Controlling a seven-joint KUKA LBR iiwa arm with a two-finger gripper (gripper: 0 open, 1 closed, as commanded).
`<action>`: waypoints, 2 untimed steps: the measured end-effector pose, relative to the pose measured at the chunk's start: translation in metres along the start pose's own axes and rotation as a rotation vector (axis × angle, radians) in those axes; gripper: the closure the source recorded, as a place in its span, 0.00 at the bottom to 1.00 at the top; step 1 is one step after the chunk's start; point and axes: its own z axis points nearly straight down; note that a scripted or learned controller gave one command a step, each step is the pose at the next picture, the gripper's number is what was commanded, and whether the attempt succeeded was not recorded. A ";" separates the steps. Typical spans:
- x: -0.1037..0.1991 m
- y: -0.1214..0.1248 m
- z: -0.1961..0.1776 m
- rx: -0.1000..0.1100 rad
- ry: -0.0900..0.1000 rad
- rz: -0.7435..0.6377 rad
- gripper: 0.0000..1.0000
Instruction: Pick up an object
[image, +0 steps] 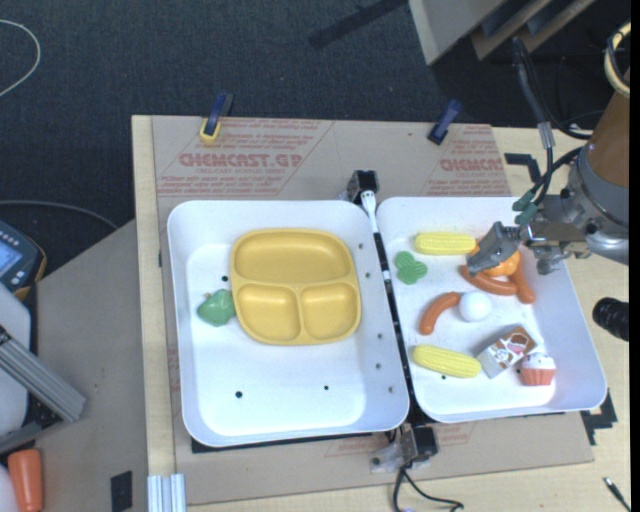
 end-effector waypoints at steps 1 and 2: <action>-0.004 0.000 -0.003 0.010 -0.002 0.007 1.00; 0.012 0.082 0.040 0.010 -0.003 0.005 1.00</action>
